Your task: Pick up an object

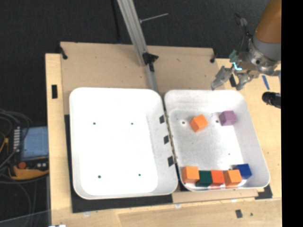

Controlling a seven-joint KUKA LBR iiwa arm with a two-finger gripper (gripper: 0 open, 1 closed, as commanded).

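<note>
Nothing is being held yet: gripper (228, 79), fingers apart, is being parked past the right bin's (253, 131) far rim, cubes untouched.

1. A pale wooden bench top (109, 65) spreads left of and below the claw (229, 78); a black mat (118, 203) lies on it;
2. Dark floor (57, 13) lies far left of and above the claw; cables (9, 141) and a blue box (35, 142) sit far down-left;
3. A slanted metal rail (135, 27) rises up-left of the claw.

Arm (270, 18) cut off at top-right corner
</note>
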